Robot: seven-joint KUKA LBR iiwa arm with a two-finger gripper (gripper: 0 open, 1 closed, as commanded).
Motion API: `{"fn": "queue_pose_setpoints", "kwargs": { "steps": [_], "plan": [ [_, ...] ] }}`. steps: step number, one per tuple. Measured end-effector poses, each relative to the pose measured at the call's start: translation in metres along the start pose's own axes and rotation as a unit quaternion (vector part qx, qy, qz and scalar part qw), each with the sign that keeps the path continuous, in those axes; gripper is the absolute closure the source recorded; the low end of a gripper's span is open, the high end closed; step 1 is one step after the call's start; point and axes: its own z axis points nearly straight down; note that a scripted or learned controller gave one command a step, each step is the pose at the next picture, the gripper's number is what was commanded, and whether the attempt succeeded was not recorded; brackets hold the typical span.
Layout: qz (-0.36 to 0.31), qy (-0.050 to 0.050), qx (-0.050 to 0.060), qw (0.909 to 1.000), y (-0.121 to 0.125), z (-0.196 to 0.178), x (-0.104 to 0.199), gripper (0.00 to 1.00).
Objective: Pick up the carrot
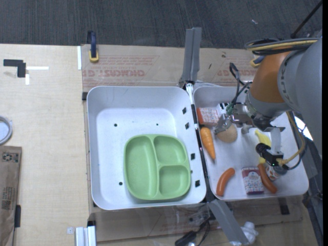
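The carrot [207, 142] is orange and tapered. It lies along the left wall of the right bin [300, 181], thick end toward the back. My gripper [225, 123] hangs a little to the carrot's right, just above a tan rounded item [229, 134]. It is close to the carrot's thick end but apart from it, and nothing is seen in its grasp. The grey arm with its orange band [269, 81] reaches in from the right.
In the right bin also lie a red packet [207, 115], an orange-red sausage [224, 181], a small labelled packet [251, 181], another sausage [268, 179] and a yellow item [263, 138]. The left bin [102, 137] holds a green divided plate [157, 166].
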Motion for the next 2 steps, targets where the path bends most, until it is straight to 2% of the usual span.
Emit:
{"fn": "queue_pose_setpoints", "kwargs": {
  "steps": [1, 2],
  "plan": [
    [-0.106, 0.001, 0.000, 0.9943, -0.111, 0.000, -0.001, 0.00],
    [-0.056, 0.000, 0.000, 0.9984, -0.059, -0.100, 0.067, 0.00]
  ]
}}
